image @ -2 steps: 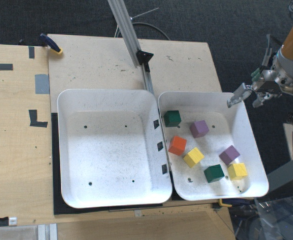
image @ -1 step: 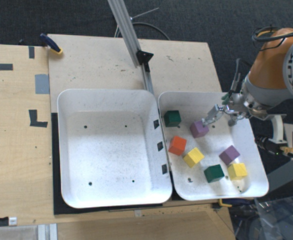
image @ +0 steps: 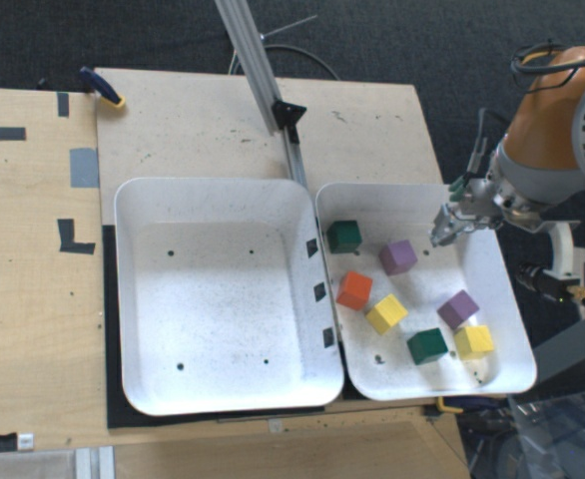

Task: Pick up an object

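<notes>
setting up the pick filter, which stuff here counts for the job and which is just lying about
For the job:
gripper
right bin
green cubes
purple cubes
yellow cubes
orange cube

Lying about:
left bin
blue-and-yellow clamp
metal pole

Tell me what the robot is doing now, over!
Gripper over right bin, holding nothing seen. Seven blocks loose in that bin; nearest, purple block. Nothing blocking it.
</notes>
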Available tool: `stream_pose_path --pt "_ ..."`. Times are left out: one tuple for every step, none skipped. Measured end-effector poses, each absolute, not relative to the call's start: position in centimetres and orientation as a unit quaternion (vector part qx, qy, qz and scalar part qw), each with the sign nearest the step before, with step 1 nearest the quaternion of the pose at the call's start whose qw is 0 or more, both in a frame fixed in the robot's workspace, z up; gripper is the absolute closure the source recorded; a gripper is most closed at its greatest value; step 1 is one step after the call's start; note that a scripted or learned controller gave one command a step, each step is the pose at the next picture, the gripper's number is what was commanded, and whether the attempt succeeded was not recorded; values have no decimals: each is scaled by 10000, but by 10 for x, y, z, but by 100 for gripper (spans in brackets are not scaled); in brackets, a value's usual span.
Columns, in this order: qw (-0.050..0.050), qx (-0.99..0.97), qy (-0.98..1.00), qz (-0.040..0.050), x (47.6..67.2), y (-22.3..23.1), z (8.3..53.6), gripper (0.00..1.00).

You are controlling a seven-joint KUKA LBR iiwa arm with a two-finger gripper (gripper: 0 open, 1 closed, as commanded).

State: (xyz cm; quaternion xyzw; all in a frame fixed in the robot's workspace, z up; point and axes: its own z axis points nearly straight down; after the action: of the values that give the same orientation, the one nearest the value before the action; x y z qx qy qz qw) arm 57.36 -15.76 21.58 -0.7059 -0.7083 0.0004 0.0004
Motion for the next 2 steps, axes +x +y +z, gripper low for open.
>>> stream_pose_path --pt "6 -7060 -7082 6 573 -158 215 0" --pt "37 -7067 -7075 30 578 -159 123 0"
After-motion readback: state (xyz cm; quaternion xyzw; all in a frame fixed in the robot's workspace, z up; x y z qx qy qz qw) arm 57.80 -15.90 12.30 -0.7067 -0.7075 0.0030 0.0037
